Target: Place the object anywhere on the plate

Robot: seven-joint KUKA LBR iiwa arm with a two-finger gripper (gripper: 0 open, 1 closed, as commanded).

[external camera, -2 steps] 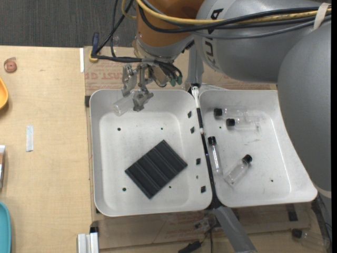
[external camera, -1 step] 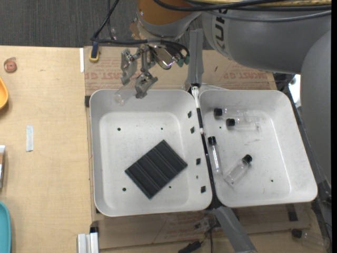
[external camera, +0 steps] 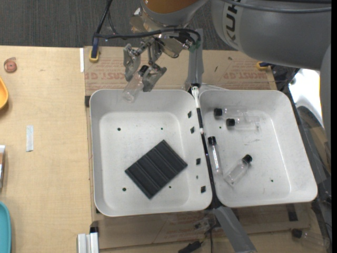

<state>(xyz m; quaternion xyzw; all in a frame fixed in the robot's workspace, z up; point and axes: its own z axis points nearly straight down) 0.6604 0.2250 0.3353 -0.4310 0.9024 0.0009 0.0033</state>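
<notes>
A black ribbed plate (external camera: 156, 168) lies flat and turned at an angle in the left bin (external camera: 105, 141), toward its front. My gripper (external camera: 140, 74) hangs over the back rim of that bin, up and left of the plate. A clear vial (external camera: 131, 90) slants down and to the left from between its fingers, so the gripper is shut on it. The vial's lower end hovers above the bin's back left corner, well clear of the plate.
The right bin (external camera: 284, 141) holds several clear vials with black caps, among them one (external camera: 239, 167) near the middle and one (external camera: 213, 151) along the left wall. Cardboard lies behind the bins. On the wooden table at the left sit a small pink disc (external camera: 9, 65) and a grey strip (external camera: 29, 138).
</notes>
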